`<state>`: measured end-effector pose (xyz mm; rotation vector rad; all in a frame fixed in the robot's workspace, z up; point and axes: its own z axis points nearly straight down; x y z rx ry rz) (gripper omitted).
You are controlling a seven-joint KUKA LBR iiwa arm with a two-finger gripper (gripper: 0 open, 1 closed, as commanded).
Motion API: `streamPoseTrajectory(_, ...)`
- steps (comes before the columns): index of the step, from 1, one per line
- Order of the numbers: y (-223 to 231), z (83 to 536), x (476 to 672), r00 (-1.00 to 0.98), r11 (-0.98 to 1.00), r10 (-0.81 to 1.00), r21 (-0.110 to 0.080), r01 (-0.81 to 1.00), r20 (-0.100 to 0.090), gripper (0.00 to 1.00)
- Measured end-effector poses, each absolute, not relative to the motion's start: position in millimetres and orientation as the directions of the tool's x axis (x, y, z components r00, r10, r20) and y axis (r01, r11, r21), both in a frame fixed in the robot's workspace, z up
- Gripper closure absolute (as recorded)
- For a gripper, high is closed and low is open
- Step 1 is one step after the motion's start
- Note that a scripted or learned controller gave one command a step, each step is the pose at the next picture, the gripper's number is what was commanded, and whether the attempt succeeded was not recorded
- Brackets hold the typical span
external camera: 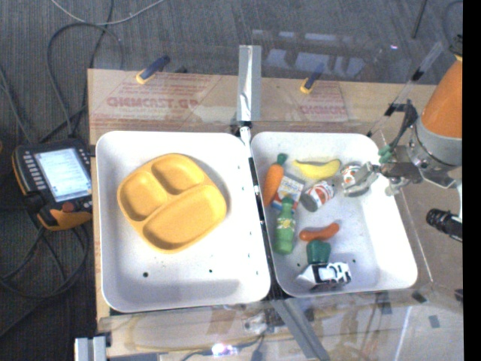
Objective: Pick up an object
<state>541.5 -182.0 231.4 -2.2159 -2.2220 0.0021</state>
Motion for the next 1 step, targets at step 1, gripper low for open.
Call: streamPoseTrajectory(1, -193.4, 168.7, 595.3, -0.036, 0.036, 0.999, -0.003, 0.999, -0.002, 0.00)
